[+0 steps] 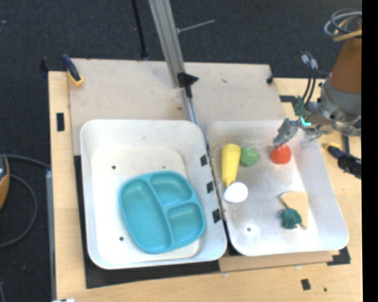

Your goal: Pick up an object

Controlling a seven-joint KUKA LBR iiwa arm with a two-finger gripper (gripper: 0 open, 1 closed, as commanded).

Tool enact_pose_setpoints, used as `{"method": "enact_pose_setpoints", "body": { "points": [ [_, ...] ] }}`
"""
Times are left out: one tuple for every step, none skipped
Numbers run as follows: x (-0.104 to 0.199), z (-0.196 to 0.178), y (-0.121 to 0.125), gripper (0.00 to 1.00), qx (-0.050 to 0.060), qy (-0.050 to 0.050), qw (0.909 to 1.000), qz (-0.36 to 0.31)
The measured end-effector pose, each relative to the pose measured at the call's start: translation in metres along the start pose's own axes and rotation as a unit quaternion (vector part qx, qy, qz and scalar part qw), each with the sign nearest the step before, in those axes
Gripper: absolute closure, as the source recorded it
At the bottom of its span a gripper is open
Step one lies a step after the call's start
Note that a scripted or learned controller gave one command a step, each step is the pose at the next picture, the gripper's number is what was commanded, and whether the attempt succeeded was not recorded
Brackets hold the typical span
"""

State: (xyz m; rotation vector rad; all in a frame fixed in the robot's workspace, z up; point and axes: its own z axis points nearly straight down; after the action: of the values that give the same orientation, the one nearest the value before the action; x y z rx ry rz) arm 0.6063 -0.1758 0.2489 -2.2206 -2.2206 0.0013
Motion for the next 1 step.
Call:
{"method": "enact_pose_setpoints", "body": {
  "points": [
    [0.0, -0.0014, 0.0007, 0.0, -0.001, 0.0, 1.0, 0.0]
  ]
}}
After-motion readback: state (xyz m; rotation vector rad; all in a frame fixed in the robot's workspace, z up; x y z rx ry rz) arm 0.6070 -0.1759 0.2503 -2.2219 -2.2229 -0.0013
